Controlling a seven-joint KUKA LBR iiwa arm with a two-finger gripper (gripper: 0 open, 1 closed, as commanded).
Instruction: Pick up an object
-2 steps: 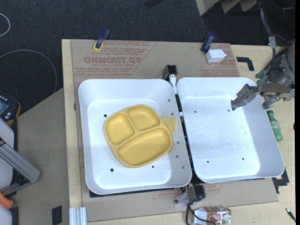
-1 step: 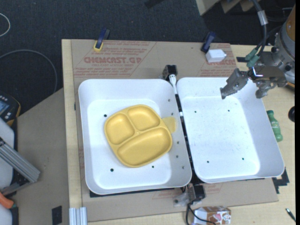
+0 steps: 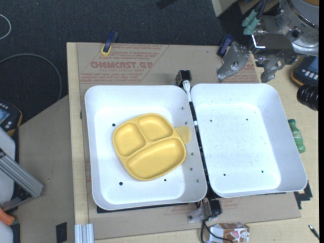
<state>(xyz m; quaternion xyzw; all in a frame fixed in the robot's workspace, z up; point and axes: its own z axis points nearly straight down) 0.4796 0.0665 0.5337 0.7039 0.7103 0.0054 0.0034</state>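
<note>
A yellow plastic plate with three sunk-in sections (image 3: 149, 146) lay in the left shallow white bin (image 3: 101, 176), a little below the bin's middle. The plate looked smooth and a bit shiny, with round soft corners, two small sections at the top and one long section at the bottom. A small yellow tab stuck out from its right side, toward the wall between the bins. The left bin was a smooth white tray with rounded corners and a few small dark dots on its floor. The right shallow white bin (image 3: 283, 135) sat just beside it, touching along a dark strip, and its floor looked speckled with tiny dots. Both bins rested on a flat brown cardboard sheet with red printed letters (image 3: 126, 59). The metal two-finger gripper (image 3: 249, 67) hung above the top edge of the right bin, well apart from the yellow plate. Its two grey, shiny fingers were spread apart with nothing between them. A small green thing (image 3: 296, 134) lay just outside the right bin's right wall.
</note>
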